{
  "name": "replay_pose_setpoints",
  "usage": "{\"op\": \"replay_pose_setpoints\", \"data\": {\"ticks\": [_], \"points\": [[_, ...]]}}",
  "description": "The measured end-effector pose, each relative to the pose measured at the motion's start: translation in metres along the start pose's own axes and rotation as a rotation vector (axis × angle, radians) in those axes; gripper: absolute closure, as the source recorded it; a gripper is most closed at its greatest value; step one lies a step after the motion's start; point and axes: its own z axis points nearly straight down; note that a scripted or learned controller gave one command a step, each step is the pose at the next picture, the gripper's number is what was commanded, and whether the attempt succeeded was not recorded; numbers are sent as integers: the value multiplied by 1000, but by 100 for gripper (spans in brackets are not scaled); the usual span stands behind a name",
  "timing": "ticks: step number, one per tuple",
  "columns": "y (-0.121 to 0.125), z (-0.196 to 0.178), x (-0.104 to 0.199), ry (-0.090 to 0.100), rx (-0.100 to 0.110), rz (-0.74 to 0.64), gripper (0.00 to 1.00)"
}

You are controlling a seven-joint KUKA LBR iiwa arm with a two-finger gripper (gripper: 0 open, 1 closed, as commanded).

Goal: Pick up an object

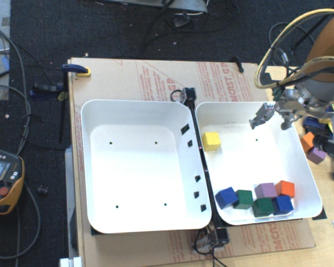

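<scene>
Two shallow white plastic bins are sitting side by side; the right bin [300,149] is the landmark. Over its far right rim the grey two-finger gripper [274,117] is hanging with fingers spread, gripping nothing. Inside it, far left, a yellow cube [211,141] is lying; six coloured cubes [256,199] are clustering along its near wall.

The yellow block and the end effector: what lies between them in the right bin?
In the camera view, only bare white bin floor lies between the yellow block and the end effector. The other blocks sit together at the near edge.
</scene>
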Motion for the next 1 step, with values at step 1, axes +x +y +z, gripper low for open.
{"op": "replay_pose_setpoints", "data": {"ticks": [1], "points": [[1, 43, -2, 0, 0, 0, 0]]}}
